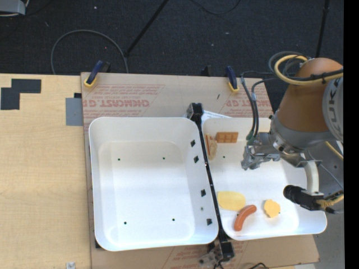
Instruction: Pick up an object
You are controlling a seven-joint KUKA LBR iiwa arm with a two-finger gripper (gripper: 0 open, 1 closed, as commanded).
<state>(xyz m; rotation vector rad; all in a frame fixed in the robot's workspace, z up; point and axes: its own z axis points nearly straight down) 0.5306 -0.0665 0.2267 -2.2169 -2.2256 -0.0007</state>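
The right bin point(280, 228) holds a yellow oval piece point(230, 200), a red-orange sausage point(244, 217), a small yellow chunk point(272, 208) and a brown waffle-like block point(226, 137) near its far left corner. Another brown piece point(212, 145) leans against the divider. My gripper point(251, 162) hangs over the middle of the right bin, above and to the right of the yellow oval piece. Nothing shows between its tips.
The left bin point(146, 184) sits beside the right one, with a black divider point(203, 172) between them. Both rest on a cardboard sheet point(146, 97) held by yellow and blue clamps point(94, 73). The arm's orange and grey body point(308, 105) looms over the right bin's far right side.
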